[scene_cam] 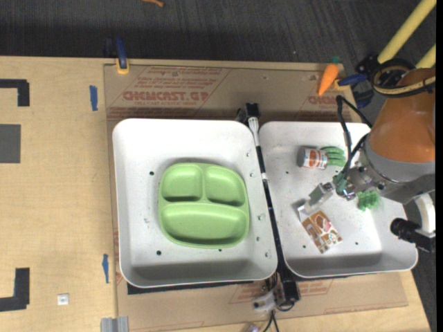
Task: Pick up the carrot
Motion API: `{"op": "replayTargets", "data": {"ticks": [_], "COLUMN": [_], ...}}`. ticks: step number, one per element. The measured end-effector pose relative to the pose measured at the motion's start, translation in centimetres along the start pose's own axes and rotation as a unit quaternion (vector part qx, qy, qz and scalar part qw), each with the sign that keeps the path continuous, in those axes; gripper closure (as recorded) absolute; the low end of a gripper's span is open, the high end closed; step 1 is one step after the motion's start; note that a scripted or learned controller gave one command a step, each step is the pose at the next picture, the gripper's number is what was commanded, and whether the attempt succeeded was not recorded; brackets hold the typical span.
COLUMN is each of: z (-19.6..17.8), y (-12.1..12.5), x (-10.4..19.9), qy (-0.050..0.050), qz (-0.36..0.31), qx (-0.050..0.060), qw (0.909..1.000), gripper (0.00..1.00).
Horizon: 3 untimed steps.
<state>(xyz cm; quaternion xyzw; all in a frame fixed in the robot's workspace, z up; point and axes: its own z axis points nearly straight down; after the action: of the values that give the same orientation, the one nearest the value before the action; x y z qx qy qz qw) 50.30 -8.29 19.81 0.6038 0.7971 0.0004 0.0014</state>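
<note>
So the carrot [328,79] isn't even in a bin, it's lying on the cardboard past the far edge of the right bin [291,251], near a blue clamp [353,80]. Meanwhile the gripper [320,194] is down inside that bin, between a small can [313,158] and a flat snack packet [322,229]. Can't tell if the pincer is wide or narrow from this angle. Real risk: it grabs the packet or knocks the can, since the carrot sits well apart from it.
</note>
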Motion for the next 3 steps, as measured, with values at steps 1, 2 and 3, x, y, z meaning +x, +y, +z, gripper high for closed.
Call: {"op": "replayTargets", "data": {"ticks": [1,2,3], "z": [-1.0,1.4,1.3], "y": [0.1,-0.3,7.7], "x": [0.0,7.7,15.5], "qy": [0.000,0.001,0.001], "qz": [0.000,0.026,-0.122], "qx": [-0.001,0.002,0.000], "qw": [1.0000,0.9996,0.9926], "gripper": [1.00,1.00,1.00]}}
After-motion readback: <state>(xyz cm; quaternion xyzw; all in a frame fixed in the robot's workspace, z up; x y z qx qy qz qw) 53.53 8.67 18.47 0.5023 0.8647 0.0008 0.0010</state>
